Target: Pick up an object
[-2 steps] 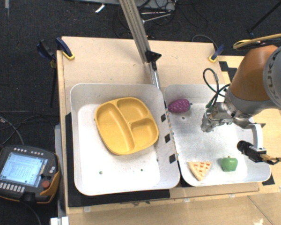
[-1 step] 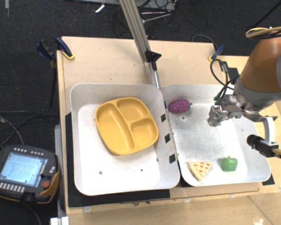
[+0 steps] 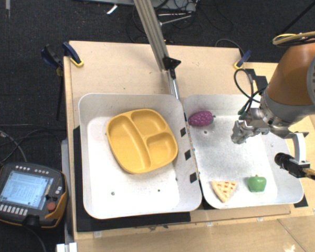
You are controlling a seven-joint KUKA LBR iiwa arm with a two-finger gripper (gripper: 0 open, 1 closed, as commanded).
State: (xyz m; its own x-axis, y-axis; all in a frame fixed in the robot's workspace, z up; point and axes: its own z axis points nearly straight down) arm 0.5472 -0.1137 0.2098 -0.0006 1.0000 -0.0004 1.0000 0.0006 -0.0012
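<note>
Yellow is the colour that stands out first: a yellow plate [image 3: 142, 139] with three parts lies in the left bin [image 3: 94, 193]. It sits a bit tilted, near the middle of that bin, and nothing is on it.

The right bin [image 3: 283, 190] is white too and touches the left bin along the middle. In it lie three small toys. A purple bunch of grapes [image 3: 200, 118] is near the top left corner, close to the wall between the bins. A slice of pizza [image 3: 223, 189] lies near the bottom edge. A green pepper [image 3: 257, 183] sits just beside the pizza, on its right.

The grey arm [image 3: 294, 85] with its orange band comes in from the right side. Its gripper [image 3: 239, 134] hangs over the upper middle of the right bin, to the right of the grapes and well above the pizza and pepper. It is apart from all three toys. I see nothing held in it, and I cannot tell how far open it is.

A grey box with a screen [image 3: 23, 190] rests on the floor at the left. A metal pole [image 3: 155, 33] runs down to the top of the bins.
</note>
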